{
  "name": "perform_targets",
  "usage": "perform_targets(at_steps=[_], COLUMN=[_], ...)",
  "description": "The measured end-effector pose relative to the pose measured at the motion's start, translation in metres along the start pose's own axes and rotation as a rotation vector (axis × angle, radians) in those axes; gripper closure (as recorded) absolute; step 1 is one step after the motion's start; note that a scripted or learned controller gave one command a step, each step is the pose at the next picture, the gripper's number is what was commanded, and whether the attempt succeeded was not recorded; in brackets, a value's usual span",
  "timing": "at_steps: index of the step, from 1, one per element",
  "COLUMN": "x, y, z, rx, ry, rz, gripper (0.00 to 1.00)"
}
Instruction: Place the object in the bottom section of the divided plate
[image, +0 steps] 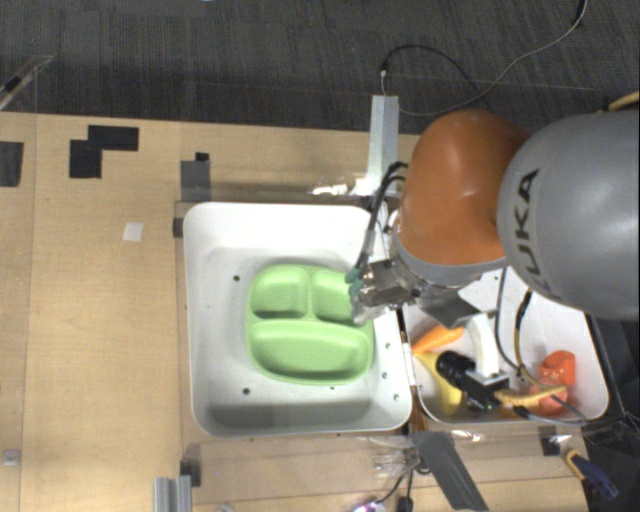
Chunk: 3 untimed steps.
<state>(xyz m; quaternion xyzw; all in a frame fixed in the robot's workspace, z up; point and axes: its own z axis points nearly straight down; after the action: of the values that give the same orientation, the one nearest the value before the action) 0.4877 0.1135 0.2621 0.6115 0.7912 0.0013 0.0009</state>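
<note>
The left bin (212, 300) carries the green divided plate (305, 322) toward its right wall. The plate's two small upper sections (275, 290) face the bin's far edge, and the wide bottom section (305, 352), with nothing in it, faces the near edge. The gripper (366, 286) hangs over the plate's right rim beside the upper right section. Whether it is open or closed, or has hold of the object, cannot be told. The only loose things seen lie in the right bin (555, 325): an orange piece (436, 340) by its left wall and a red-orange piece (558, 368) toward its right wall. If the object is held, the gripper should shift toward the left bin's near-left corner until it is over the middle of the bottom section. It should then sink low past the dividing ridge and only then let go.
</note>
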Motion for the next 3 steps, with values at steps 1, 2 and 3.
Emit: perform_targets(at_steps=[1,2,3], x=[0.006,-0.08,-0.145], y=[0.001,-0.02,-0.037], z=[0.038,0.077,0.077], rx=[0.0,-0.003,-0.003], ry=[0.001,-0.001,-0.003], rz=[-0.361,-0.585,-0.803], gripper=[1.0,1.0,1.0])
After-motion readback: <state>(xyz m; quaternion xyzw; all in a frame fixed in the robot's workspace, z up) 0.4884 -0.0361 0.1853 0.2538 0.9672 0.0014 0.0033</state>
